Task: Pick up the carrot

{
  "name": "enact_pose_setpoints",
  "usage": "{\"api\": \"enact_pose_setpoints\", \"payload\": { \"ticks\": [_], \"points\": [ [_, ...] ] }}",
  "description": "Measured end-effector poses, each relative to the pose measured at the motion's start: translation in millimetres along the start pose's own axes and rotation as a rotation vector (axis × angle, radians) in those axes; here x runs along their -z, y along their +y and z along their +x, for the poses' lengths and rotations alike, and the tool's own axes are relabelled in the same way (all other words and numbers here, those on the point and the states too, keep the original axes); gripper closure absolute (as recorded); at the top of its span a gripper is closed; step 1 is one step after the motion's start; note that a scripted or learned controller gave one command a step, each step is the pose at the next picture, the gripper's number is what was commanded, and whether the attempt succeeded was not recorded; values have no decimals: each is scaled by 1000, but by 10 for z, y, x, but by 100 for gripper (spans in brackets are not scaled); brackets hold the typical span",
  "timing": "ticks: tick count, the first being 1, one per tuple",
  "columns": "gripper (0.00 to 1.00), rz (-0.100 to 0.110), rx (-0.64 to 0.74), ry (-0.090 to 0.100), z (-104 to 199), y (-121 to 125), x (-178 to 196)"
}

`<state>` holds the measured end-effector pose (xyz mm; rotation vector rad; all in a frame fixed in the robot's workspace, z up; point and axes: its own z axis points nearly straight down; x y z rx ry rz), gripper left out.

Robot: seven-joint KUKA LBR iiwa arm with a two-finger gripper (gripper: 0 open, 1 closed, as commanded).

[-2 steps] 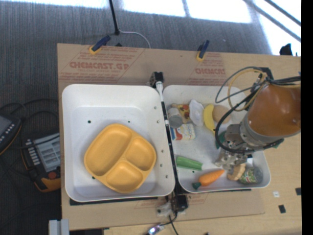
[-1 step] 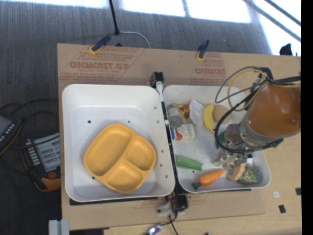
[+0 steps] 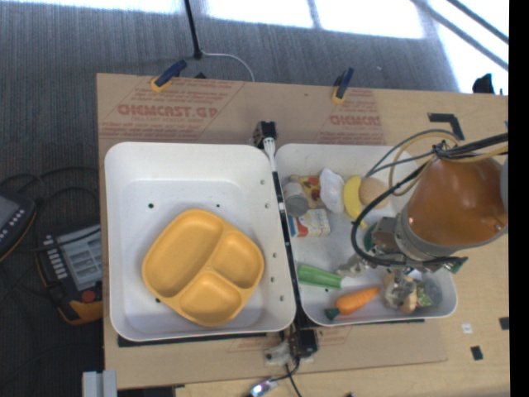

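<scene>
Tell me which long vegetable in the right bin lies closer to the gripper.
The orange carrot: it lies just left of the gripper, while the green vegetable lies farther left.

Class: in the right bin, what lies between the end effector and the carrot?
Nothing: in the camera view the end effector sits just right of the carrot, with bare white bin floor between them.

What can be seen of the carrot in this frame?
The carrot is a small orange toy-like piece with a green stub at its left end, smooth and plastic-looking. It lies flat on the floor of the right bin, near the front wall, tilted so its orange end points up and right. A green vegetable lies just above it. The gripper hovers right beside its orange end; no grasp of it is visible.
</scene>
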<state>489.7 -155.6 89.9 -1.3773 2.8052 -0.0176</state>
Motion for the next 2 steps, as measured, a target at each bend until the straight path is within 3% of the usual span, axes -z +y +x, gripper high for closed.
{"api": "enact_pose_setpoints", "payload": {
  "ticks": [1,2],
  "points": [
    [100,-2,-3,0,-12,2,103],
    [100,-18,250,5,-325,182,526]
  ]
}}
